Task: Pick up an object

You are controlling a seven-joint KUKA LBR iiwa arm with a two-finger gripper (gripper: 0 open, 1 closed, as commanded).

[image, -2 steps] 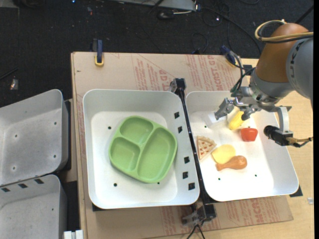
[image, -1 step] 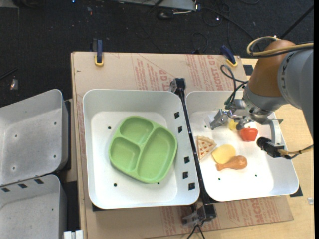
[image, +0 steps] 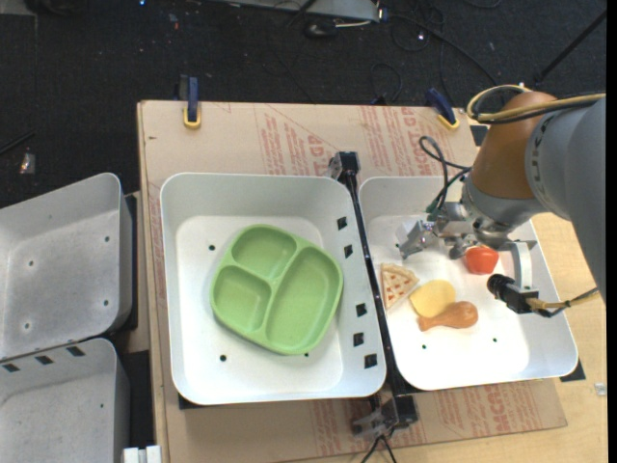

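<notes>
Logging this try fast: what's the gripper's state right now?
Gripper: low in the right bin, beside the red tomato; open or shut cannot be told.

Left bin (image: 183, 258): the green divided plate (image: 277, 287) took its middle; I had bare floor along the walls.
Right bin (image: 540, 355): red ball (image: 481, 258), waffle slice (image: 396, 284) and drumstick (image: 442, 307) crowded together just beside my gripper (image: 445, 236); the near corner lay open.

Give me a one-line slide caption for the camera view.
Arm reaches into right bin, claw by tomato; pizza slice and drumstick nearby; green plate in left bin.
</notes>
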